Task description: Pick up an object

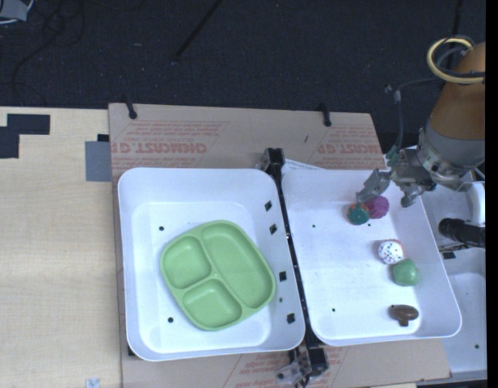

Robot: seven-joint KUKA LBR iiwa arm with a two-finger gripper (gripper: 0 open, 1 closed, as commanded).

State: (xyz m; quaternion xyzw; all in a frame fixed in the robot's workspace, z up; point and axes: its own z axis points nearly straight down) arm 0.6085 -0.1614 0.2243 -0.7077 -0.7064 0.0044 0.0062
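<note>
In the right bin (338, 297), a small teal object (359, 214) and a magenta one (380, 207) lie touching near the far right corner. Nearer the front are a white dotted ball (390, 252), a green lump (405, 273) and a small brown piece (403, 314). My gripper (391, 191) hangs just above and behind the teal and magenta pair. It is open, its two fingers (371, 188) are spread apart, and nothing is between them.
The left bin (144, 217) holds a light green divided plate (218, 275). A black divider with clips (283, 249) runs between the bins. Black fixtures (463, 231) stand off the right bin's right rim.
</note>
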